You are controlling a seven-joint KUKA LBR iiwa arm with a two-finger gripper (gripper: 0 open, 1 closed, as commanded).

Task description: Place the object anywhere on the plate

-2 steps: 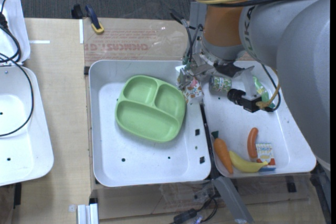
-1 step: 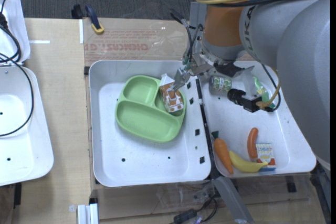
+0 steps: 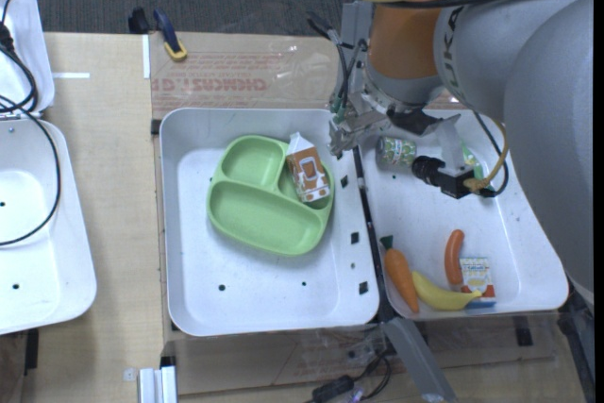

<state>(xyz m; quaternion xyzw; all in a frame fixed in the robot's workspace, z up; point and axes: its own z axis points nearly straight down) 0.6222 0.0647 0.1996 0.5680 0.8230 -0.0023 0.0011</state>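
Gripper (image 3: 345, 133) hangs over the wall between the two white bins, at their far end, and from this slanted angle I cannot tell its state. Just to the left of the gripper, very near it, a small carton (image 3: 308, 173) with a brown and white front rests on the green plate (image 3: 264, 203), in the small compartment at the plate's right side; it seems to lean a little, but the view is too poor to be sure. The carton is apart from the gripper. The plate lies in the left bin (image 3: 189, 297), on the counter (image 3: 104, 109).

To the right of the gripper, close by, a small can (image 3: 396, 150) lies on its side in the right bin (image 3: 528, 241). Well below the gripper, at the near end of this bin, are a carrot (image 3: 401, 279), a banana (image 3: 444, 293), a red sausage (image 3: 455, 258) and a small white packet (image 3: 476, 276), all close together.
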